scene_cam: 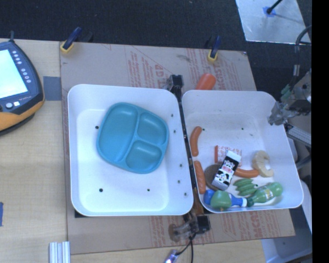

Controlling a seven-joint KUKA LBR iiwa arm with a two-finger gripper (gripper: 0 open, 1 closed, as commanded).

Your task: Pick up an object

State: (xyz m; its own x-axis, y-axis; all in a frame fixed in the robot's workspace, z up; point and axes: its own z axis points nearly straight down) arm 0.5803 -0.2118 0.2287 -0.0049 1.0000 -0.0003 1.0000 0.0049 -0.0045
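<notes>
I see the left bin (82,147) holding a blue divided plate (133,137). The right bin (236,108) has its toys crowded into the near corner: a green bottle (266,193), a green pepper (220,200), a cow-print milk carton (226,171), two orange sausages (195,140) and a tape roll (262,163). The gripper (283,113) sits at that bin's right rim, well apart from them; I cannot tell how it stands.

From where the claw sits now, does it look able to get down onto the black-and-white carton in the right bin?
Probably yes. The claw hangs at the right bin's far right edge, and bare bin floor lies between it and the carton. The carton's top is uncovered, though an orange piece lies against its side.
</notes>
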